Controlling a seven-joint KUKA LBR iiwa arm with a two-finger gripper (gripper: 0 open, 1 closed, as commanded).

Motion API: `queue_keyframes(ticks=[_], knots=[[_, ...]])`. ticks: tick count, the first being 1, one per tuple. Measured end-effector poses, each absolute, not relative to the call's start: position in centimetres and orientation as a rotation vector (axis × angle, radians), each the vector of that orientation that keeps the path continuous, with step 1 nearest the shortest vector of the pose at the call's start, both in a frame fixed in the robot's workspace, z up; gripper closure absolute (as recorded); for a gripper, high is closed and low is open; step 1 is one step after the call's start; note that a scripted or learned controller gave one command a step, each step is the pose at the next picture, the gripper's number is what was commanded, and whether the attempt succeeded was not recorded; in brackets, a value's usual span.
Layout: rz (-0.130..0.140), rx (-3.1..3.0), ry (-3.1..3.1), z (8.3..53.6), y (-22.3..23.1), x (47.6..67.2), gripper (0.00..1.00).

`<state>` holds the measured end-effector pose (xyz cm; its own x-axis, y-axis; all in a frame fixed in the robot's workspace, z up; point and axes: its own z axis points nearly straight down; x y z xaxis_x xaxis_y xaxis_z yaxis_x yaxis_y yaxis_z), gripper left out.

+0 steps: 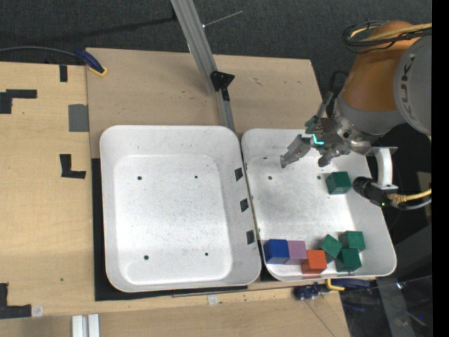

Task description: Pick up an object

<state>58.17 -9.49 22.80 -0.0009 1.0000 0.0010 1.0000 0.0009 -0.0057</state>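
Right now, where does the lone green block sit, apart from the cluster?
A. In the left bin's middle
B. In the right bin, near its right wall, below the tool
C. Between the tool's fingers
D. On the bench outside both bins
B: the lone green block lies on the right bin floor near its right wall, just below the tool and apart from it.

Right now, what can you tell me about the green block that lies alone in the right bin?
The lone green block is a small cube of dull, solid colour. It rests flat on the floor of the right bin, near its right wall, touching nothing else. The pincer hangs up and left of it, apart from it.
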Motion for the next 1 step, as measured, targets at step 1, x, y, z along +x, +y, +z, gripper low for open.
queue_keyframes(ticks=[1], knots=[[0.002, -2.218, -2.223, 23.02, -9.51, 58.25, 0.0]])
